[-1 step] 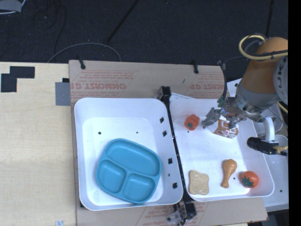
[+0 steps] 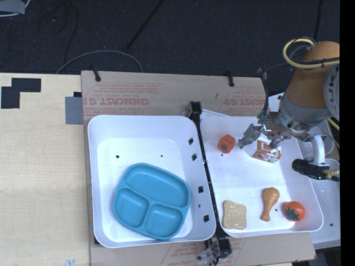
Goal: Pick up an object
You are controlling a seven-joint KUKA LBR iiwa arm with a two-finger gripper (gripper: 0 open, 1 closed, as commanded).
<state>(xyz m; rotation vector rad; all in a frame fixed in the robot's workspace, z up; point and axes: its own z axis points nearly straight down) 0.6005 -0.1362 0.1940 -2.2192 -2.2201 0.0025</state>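
2 white bins side by side on the bench. Left bin: 1 blue divided plate, 3 compartments, lying toward the near side. Right bin: red pepper near the far left; small red-and-white carton near the far right; slice of toast at the near edge; drumstick just right of the toast; tomato in the near right corner, close beside the drumstick.

Arm reaches in from the right. Gripper hangs low over the far part of the right bin, directly above the carton, pepper to its left. Fingers look spread; nothing seen between them.
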